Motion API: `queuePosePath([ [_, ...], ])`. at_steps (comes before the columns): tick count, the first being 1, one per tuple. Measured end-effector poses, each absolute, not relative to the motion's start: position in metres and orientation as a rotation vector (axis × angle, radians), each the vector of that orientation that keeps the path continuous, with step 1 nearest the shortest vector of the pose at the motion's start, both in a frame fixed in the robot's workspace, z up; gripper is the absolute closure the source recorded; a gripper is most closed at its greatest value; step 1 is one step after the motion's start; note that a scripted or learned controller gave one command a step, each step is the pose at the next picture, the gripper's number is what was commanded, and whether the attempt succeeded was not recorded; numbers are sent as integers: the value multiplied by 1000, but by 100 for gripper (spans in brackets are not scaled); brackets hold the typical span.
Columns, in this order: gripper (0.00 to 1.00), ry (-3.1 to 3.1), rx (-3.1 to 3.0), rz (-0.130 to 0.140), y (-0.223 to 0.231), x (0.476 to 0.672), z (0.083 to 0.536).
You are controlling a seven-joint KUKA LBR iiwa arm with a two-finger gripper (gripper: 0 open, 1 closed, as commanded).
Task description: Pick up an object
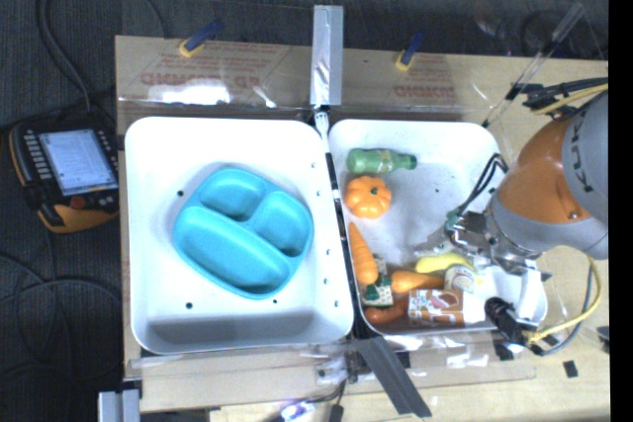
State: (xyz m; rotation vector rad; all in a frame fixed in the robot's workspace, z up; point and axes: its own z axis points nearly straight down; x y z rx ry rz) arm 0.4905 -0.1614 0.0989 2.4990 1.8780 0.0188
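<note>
**Arm poised over the crowded corner of the right-hand bin**

The grey arm with its orange band point(559, 188) enters from the right of the frame and bends down over the lower right of the right-hand shallow white bin point(440, 135). The left-hand white bin point(158, 311) holds a turquoise plastic divided plate point(244, 230). Candidate objects lie in the right-hand bin: a green plastic bottle point(381, 160) at upper centre, a small orange toy pumpkin point(368, 197) just below it, a long orange toy carrot point(362, 255) along the left wall, and, packed together at the bottom, a red-brown printed carton point(435, 308) and a yellow toy banana point(441, 263). The two-finger gripper point(473, 250) sits just beside the banana; whether its fingers are spread or closed, or grip anything, cannot be told from this slant. A sound grasp here likely calls for centring on one item, since neighbours touch; the isolated pumpkin or bottle would probably be easier.
</note>
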Motion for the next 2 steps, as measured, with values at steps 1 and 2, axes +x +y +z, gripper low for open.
queuePosePath([
  [1, 100, 2014, 2410, -7, -205, 534, 223],
  [2, 100, 1946, 2469, -5, -142, 539, 175],
])
